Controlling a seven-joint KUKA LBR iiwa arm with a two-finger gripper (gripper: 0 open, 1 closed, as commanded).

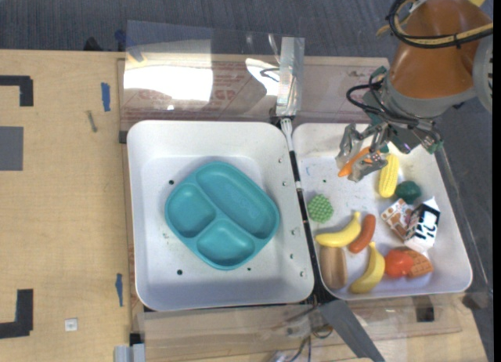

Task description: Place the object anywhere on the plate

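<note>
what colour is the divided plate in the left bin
Teal: the three-compartment plastic plate in the left white bin, seen best in the camera view.

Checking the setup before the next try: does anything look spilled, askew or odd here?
Nothing stands out. The plate lies flat in the left bin, bare. The toy foods sit in a loose heap in the right bin, none spilled over its rim. The gripper hangs over that bin's far end.

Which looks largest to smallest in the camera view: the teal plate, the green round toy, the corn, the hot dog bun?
1. teal plate
2. hot dog bun
3. corn, looks close to the bun, so unsure
4. green round toy
</note>
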